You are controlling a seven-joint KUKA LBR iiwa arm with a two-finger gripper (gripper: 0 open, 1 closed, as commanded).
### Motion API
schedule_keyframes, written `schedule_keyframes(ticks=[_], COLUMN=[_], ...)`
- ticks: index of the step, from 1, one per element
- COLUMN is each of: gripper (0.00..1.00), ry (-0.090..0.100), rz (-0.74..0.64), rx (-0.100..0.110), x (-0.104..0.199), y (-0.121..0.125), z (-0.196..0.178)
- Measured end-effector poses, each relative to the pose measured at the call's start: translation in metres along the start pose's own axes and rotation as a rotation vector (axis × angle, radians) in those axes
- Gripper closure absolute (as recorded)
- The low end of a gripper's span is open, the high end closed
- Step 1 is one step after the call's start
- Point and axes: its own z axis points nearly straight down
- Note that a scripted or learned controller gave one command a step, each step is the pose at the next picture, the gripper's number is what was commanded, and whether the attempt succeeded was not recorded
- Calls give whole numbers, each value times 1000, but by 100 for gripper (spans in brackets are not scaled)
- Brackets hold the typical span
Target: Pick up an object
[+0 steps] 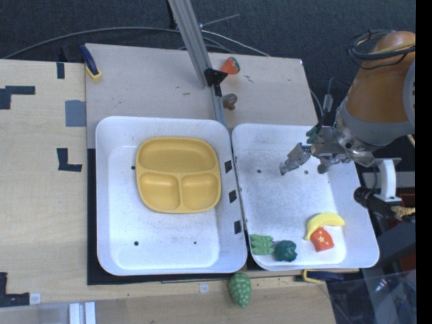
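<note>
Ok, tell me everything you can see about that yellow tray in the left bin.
The yellow tray is a rounded-rectangle divided plate, plastic-looking, matte and one even yellow. Raised ridges split it into three compartments: one wide one along the far side and two smaller ones side by side along the near side. It lies flat, right side up, in the far half of the left bin, resting on the bin floor. Nothing lies in its compartments, and nothing else touches it.

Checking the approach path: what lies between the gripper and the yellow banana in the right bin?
Bare white bin floor. In the camera view, nothing sits between the gripper and the banana.
</note>
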Motion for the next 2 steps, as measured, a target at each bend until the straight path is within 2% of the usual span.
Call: schedule_keyframes(ticks=[1, 2], gripper=[0, 0], ry=[0, 0], rz=[1, 2], rx=[0, 6], x=[0, -2], y=[0, -9], z=[0, 60])
